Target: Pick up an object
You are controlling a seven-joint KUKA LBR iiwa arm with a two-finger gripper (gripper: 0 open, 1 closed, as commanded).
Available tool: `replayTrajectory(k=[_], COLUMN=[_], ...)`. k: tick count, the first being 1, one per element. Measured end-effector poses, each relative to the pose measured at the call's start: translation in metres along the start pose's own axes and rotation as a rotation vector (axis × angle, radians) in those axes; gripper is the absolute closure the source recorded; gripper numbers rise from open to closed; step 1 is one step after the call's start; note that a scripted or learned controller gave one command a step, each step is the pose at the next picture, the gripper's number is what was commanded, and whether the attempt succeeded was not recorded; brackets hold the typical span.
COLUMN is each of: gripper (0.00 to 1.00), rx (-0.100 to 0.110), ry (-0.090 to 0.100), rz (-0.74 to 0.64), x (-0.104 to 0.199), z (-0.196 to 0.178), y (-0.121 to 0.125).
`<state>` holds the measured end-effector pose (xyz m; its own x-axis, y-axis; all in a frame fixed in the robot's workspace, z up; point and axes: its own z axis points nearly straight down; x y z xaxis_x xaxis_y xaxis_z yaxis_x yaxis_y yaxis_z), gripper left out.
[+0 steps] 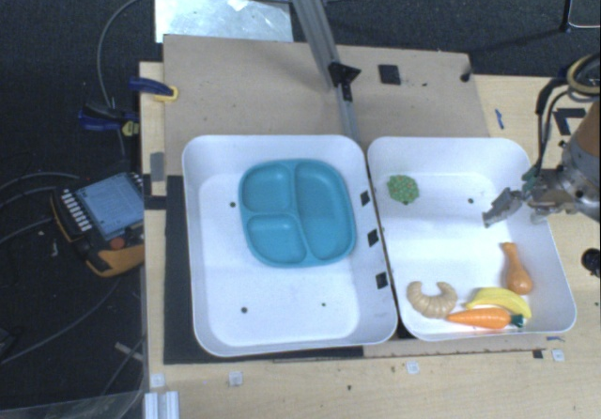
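In the right bin (451, 163), toward five o'clock, we see a croissant (431, 299), a carrot (479, 318), a banana (500, 300) and an orange drumstick (516, 269); broccoli (403, 189) sits at ten o'clock. Our hand (499, 208) hovers at three o'clock; whether it grips anything, we cannot tell.

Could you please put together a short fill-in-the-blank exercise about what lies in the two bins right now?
1. The blue divided plate lies in the ____ bin in the camera view.
2. The green broccoli lies in the same bin as the croissant, the ____ bin.
3. The carrot lies right beside the ____ banana.
4. The gripper hovers over the right bin's ____ edge.

Missing words: left; right; yellow; right
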<state>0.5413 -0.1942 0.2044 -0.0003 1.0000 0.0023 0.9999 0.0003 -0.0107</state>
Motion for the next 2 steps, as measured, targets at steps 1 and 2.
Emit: replayTrajectory(k=[1, 2], gripper=[0.00, 0.00], rx=[-0.012, -0.008], ry=[-0.003, -0.002], rz=[-0.004, -0.002], x=[0.001, -0.002], z=[-0.007, 0.055], y=[0.003, 0.002])
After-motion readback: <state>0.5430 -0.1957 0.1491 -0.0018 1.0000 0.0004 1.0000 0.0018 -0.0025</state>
